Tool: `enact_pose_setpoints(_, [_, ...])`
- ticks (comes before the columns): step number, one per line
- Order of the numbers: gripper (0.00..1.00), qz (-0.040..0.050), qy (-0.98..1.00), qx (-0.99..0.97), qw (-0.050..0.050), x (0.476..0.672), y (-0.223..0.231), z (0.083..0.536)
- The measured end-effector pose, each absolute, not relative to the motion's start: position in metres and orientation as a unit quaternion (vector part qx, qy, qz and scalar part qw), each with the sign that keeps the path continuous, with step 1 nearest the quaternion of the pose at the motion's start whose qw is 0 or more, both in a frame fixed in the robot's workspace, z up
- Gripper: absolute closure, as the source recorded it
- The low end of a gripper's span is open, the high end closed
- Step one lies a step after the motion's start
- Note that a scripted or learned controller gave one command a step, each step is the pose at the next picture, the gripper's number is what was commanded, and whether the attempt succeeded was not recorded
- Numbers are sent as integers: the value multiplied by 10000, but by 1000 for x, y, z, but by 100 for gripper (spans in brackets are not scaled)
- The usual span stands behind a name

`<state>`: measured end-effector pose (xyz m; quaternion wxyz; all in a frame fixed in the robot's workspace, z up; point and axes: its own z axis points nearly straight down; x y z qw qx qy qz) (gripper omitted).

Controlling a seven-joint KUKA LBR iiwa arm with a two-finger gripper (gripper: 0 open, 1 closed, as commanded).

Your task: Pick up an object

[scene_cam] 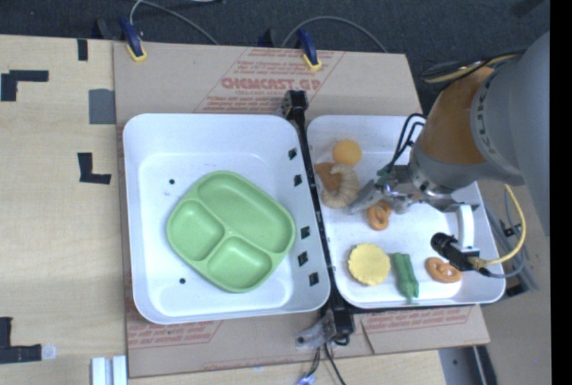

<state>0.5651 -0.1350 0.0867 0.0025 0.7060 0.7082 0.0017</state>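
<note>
My gripper (375,201) hangs low over the middle of the right bin (465,187), its fingers spread open. A small orange ring (379,217) lies just below and between the fingertips, not lifted. A tan lumpy piece (333,181) sits just left of the left finger (357,201). An orange ball (347,151) rests behind it. Toward the front of the bin lie a yellow disc (368,263), a green pickle-shaped piece (405,275) and a second orange ring (441,271).
The left bin (143,151) holds a green divided plate (231,230). A black divider (308,196) separates the two bins. The grey arm with its orange band (451,120) covers the right bin's far right side, and cables run beside it.
</note>
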Motion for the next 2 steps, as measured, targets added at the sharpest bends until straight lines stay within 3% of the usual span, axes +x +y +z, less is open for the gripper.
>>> enact_pose_setpoints(1, [100,7,7074,7068,38,565,-137,97])
enact_pose_setpoints(2, [100,6,7081,7061,0,595,-53,185])
